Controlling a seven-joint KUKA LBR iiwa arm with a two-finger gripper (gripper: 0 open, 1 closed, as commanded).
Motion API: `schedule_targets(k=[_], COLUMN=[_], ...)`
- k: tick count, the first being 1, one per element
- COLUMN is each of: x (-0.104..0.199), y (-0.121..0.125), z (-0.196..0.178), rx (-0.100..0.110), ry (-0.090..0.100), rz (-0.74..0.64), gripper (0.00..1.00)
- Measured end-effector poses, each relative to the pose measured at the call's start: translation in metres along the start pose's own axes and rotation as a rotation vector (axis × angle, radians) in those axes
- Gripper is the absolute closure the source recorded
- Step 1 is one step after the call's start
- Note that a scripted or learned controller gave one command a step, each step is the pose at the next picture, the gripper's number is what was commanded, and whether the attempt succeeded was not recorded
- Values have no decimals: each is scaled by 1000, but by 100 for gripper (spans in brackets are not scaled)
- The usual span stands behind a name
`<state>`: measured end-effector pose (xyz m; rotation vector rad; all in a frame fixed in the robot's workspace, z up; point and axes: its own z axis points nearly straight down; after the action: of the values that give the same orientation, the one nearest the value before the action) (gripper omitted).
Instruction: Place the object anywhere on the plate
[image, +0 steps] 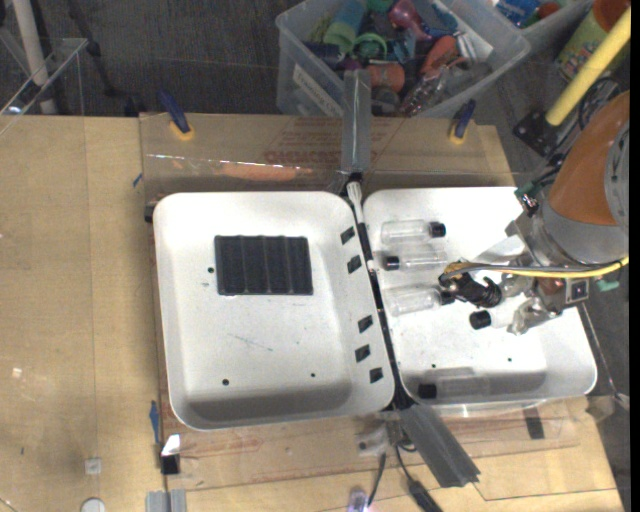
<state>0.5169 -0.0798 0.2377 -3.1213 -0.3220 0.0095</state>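
1. Nearest, on the tan surface: two shallow white bins side by side, a left bin and a right bin, parted by a divider with black tabs.
2. Over the right bin, coming in from the right: one grey arm with an orange band, its end effector low above the bin floor. Cannot tell whether set wide or narrow. No bottle seen held in it.
3. Just left of the end effector: the nearest clear bottle, lying on its side on the right bin's floor. Judged the likeliest object for the task, though not certain which of the bottles.
4. A little farther back in the same bin: two more clear bottles with black caps, the middle bottle and the far bottle, both lying down. Count of bottles: three, made through glare and so tentative.
5. At about the same depth, in the left bin: one black ribbed plate, lying flat, bare on top.
6. Progress, as a judgement: barely begun. No bottle lifted, none on the plate. Left to do: grasp, carry across the divider, set down anywhere on the plate.
7. Farthest: two blue clamps along the back edge of the surface, and beyond them one clear crate of coloured odds and ends.
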Motion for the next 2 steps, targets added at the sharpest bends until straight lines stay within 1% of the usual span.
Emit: schedule_targets(k=[1, 2], x=[-8, 35], y=[-21, -53], z=[-55, 13], rx=[-3, -2], ry=[3, 1], rz=[0, 3], gripper=[100, 100])
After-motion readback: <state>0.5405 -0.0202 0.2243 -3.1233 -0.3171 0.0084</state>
